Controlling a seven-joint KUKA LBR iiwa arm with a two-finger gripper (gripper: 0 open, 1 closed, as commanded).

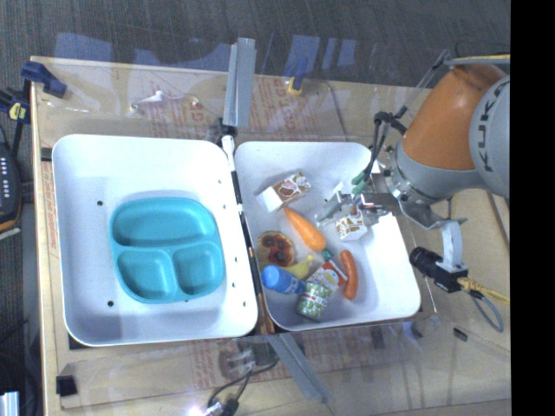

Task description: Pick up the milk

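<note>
My gripper (345,204) hangs low over the right bin (381,271); whether it is released or clenched, I cannot tell. The milk (284,191) lies flat in that bin's upper left, long axis running lower left to upper right, above the carrot (306,230).

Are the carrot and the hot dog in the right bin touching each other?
Apart. The camera view shows white bin floor between the carrot and the hot dog; the carrot lies up and left of it.
</note>
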